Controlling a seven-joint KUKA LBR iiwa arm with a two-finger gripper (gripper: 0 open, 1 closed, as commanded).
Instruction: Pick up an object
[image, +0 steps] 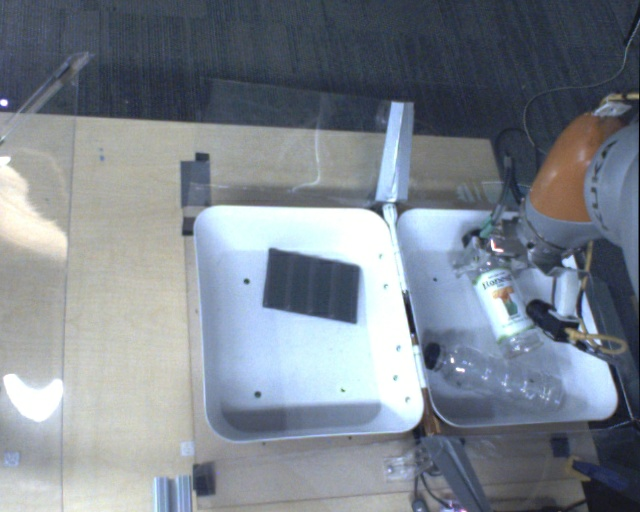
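my gripper (497, 243) is hanging over the far part of the right bin (440, 232), close above the top end of a small labelled bottle (502, 305). i cannot tell how far my jaws are standing apart, nor whether anything is sitting between them; my wrist is covering them. a clear plastic bottle (495, 370) with a dark cap is lying near the front wall, just beside the labelled one. risk: both bottles are probably smooth and round, so either may be rolling or slipping out under an off-centre squeeze. the left bin (225, 300) is holding a flat dark pad (311, 285). both bins are resting on a pale wooden bench (110, 300); dark carpet (300, 40) is lying beyond.
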